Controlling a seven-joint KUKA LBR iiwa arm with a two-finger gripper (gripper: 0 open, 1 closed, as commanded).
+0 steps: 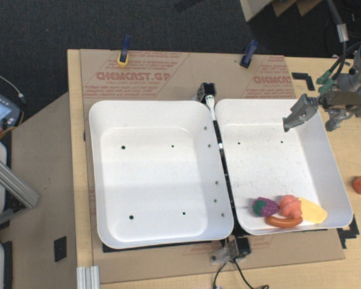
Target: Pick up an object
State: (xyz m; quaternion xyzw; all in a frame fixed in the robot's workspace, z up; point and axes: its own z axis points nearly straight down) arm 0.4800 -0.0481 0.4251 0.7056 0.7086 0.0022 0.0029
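1. Left bin [108, 161]: a shallow white tray on the table [84, 221]. I see a few small dark dots on its floor.
2. Right bin [325, 155]: a matching white tray, touching the left one along a dark centre seam. Its contents all sit clustered in the near right corner.
3. Contents, right bin: a purple grape bunch [265, 206] at the left of the cluster; a pink-orange lumpy toy [290, 205] just beside it; a yellow wedge-shaped piece [313, 211] at the right; an orange sausage-shaped piece [283, 221] lying along the front of the group, touching the others.
4. End effector [313, 114]: I see it above the far right rim of the right bin, well apart from the cluster. One grey finger [296, 114] slants down toward the tray. I cannot tell its state from here; nothing is visible between the fingers.
5. Outside the bins: a small orange object [360, 184] rests on the table to the right of the right bin.
6. Two blue clamps [248, 53] hold the cardboard sheet at the far edge.
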